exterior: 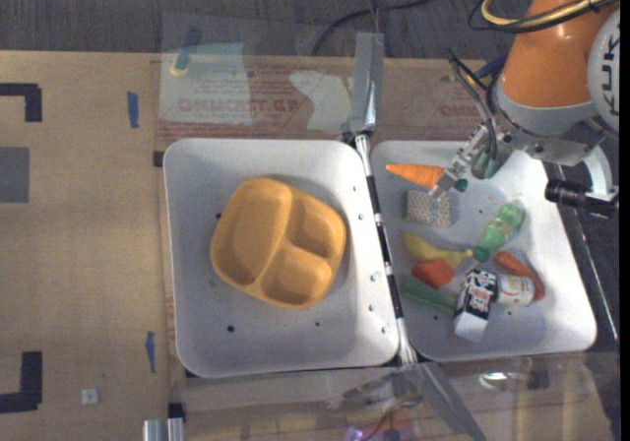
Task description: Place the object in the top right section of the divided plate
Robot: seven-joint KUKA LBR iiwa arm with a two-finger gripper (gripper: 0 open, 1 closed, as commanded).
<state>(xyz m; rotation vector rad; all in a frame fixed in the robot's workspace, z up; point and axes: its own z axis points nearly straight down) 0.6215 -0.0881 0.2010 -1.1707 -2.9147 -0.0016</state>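
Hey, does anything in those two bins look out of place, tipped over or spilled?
Nothing is spilled or visibly damaged. The orange divided plate sits askew, turned at an angle to the left bin. In the right bin, the toy foods lie jumbled: the green bottle and the small milk carton lie tipped over, and the carrot lies apart near the top.

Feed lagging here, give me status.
Tool low over right bin, beside carrot. Divided plate in left bin, sections bare. Nothing blocking.
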